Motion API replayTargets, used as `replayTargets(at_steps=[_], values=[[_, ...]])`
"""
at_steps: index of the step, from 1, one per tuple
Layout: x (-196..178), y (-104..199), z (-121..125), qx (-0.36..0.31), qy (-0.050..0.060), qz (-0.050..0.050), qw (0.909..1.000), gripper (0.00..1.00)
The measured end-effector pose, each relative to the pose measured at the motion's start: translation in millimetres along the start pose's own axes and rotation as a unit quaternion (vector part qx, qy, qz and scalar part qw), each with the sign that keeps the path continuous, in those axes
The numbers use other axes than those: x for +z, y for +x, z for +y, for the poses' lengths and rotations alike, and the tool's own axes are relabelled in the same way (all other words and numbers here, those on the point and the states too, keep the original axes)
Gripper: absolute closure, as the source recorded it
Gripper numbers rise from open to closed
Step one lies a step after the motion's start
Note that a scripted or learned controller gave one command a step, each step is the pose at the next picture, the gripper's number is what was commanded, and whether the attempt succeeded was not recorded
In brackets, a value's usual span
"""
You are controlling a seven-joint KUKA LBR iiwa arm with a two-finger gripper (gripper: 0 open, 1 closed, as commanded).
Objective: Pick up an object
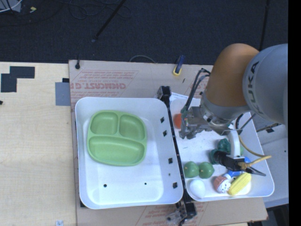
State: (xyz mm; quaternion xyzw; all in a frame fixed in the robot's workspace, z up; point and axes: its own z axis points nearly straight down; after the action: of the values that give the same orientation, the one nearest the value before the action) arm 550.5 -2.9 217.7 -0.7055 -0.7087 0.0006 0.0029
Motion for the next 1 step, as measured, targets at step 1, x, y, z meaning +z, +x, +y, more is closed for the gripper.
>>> replayTargets(at_steps=[1], values=[[7.2, 51.5, -16.7, 0.001, 0.0, -0.001, 1.0, 1.0]])
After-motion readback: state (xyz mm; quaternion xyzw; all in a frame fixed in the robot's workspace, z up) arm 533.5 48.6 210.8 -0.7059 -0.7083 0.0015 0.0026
